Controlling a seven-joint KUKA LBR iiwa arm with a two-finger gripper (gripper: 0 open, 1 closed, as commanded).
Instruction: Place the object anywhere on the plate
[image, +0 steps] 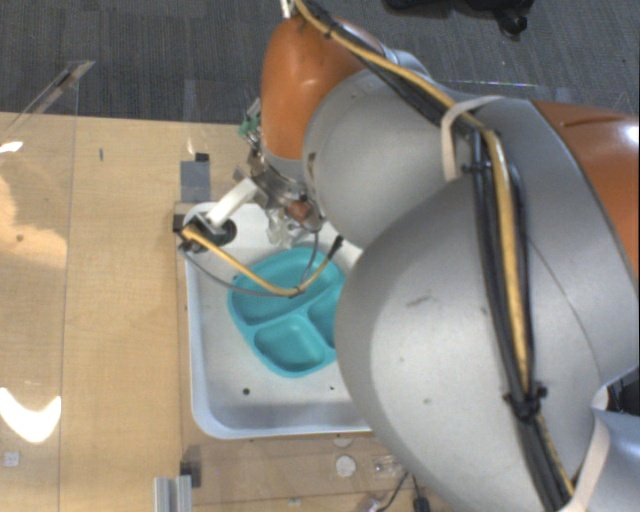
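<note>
Gripper (283, 225) hangs over the far edge of the plate (290, 320), just below the orange band (290, 85). From my remote view I cannot tell its state: the wrist and cable clutter mask it. Something pale and glassy sits right at its tip, but I cannot say whether that is the object or part of the tool, nor whether it is held.

Plate: teal, divided into compartments, lying in the white bin (215, 400). Visible compartments look bare; the right part of the plate is hidden under the arm (470, 330).

Bin: besides the plate, I see a few small dark specks on the floor near the front; nothing else I can identify. A yellow-and-black cable (240, 268) loops across the bin's far left corner and over the plate.

Progress, my judgement: object not yet seen resting on the plate, so placement is unconfirmed. Tool position above the plate suggests the release step is near. Left to do: release, withdraw, verify.
</note>
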